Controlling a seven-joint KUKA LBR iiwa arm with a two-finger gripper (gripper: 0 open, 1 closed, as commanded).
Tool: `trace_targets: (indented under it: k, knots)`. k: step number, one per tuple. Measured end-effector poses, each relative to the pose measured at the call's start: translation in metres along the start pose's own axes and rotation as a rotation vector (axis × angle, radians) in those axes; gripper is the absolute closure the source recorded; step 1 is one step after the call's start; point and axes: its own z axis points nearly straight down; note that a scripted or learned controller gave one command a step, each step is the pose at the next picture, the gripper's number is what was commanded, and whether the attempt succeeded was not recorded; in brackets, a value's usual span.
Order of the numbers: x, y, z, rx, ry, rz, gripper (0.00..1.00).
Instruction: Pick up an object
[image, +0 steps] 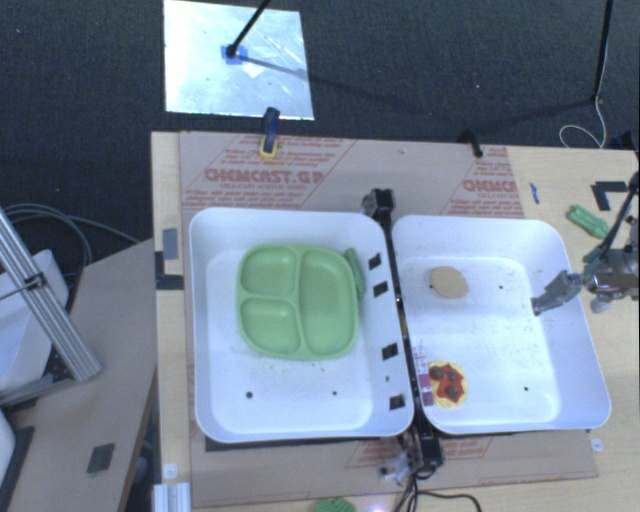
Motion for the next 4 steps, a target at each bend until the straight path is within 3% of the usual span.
trace_targets:
  k: [1, 2, 3, 4]
  knots:
    - [0.061, 0.058, 0.002, -0.003, 0.001, -0.008, 0.0]
    - [0.1, 0.103, 0.037, 0.0, 0.002, -0.006, 0.0]
    - [0.066, 0.142, 0.112, 0.004, 0.0, 0.003, 0.0]
    - [0.075, 0.175, 0.2, 0.001, 0.0, -0.003, 0.0]
